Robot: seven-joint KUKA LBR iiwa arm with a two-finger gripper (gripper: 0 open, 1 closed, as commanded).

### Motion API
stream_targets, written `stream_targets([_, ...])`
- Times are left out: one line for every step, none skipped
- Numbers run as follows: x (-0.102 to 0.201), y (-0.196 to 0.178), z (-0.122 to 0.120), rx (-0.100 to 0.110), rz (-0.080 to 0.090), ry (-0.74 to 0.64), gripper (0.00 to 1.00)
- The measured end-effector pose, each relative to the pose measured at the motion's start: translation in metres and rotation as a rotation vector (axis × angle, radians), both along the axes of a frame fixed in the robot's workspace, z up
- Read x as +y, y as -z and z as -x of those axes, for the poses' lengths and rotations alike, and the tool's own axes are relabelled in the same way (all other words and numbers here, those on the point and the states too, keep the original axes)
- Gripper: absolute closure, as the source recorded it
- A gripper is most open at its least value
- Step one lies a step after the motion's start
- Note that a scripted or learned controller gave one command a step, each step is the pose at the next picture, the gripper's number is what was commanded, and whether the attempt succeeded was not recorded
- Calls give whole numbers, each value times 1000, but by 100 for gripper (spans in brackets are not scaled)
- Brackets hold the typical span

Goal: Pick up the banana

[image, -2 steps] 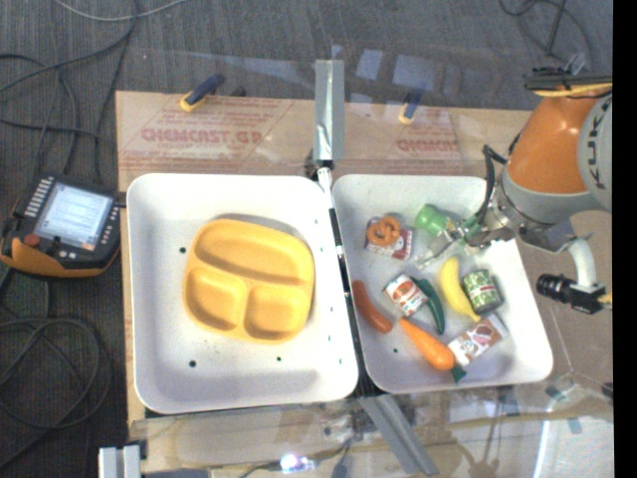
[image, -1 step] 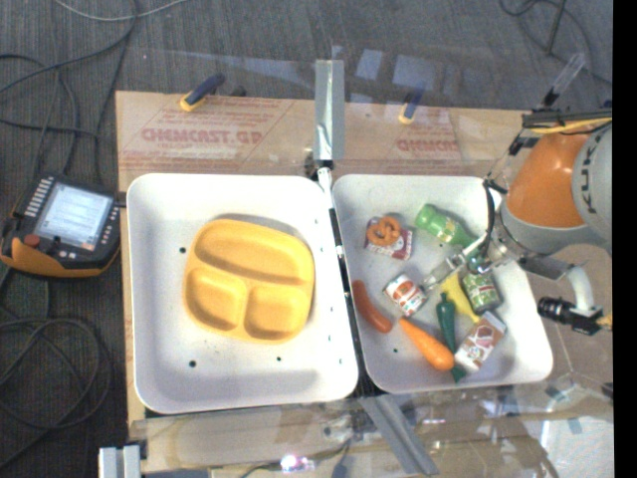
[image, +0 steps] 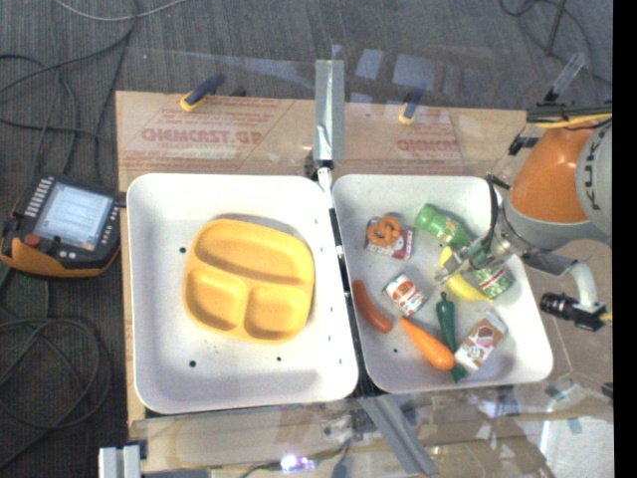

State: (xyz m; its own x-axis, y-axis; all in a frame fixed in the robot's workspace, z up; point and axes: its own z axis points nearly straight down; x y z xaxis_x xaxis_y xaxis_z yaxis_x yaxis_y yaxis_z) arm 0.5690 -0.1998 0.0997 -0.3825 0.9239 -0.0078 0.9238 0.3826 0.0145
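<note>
We judge this the reach-and-grasp step: our gripper (image: 468,261) sits over the banana (image: 460,287), just right of the pouch (image: 405,294). We cannot tell its state. Next we need a firm close, then a lift. The banana shows small, yellow, partly hidden.
</note>
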Motion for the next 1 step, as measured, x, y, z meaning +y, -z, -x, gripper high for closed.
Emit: stream_targets([61, -92, -11, 16, -2, -13, 100])
